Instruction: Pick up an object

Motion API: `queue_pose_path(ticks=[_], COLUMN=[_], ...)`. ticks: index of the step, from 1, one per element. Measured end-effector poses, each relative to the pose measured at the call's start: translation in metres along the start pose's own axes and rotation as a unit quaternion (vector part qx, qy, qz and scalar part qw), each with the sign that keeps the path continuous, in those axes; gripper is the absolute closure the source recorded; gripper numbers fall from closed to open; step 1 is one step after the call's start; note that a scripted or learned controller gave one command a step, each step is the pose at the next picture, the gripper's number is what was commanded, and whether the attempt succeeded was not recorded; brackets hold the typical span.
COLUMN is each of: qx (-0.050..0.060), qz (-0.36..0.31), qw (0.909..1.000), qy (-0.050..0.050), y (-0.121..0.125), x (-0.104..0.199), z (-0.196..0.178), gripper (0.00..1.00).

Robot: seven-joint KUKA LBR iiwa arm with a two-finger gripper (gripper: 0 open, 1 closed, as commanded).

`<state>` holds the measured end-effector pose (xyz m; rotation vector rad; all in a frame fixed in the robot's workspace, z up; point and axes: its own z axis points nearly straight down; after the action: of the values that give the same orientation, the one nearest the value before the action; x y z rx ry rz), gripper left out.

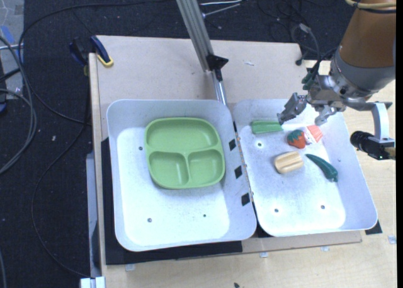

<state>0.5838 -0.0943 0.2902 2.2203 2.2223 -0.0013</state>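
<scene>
Our gripper (306, 111) hangs over the far edge of the right bin (352, 214), its two fingers spread apart with nothing between them. Just below it, nearer us, we see a small red and white toy (301, 137); a green pod-like piece (266, 127) lies to its left, a tan bread-roll toy (289, 162) further down, and a dark green pepper (323, 167) beside that. We judge nothing picked yet: choosing, descending, closing and lifting all remain.

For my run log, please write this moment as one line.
hand: open, above right bin, holding nothing | right bin: green piece, red piece, tan bread roll, dark green pepper | left bin: green divided tray
</scene>
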Motion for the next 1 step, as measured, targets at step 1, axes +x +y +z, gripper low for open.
queue_pose_path(ticks=[1], qx=[0.003], qz=[0.001], qw=[1.0000], qy=[0.000], y=[0.0048], x=[0.0028], z=[0.0627], gripper=[0.00])
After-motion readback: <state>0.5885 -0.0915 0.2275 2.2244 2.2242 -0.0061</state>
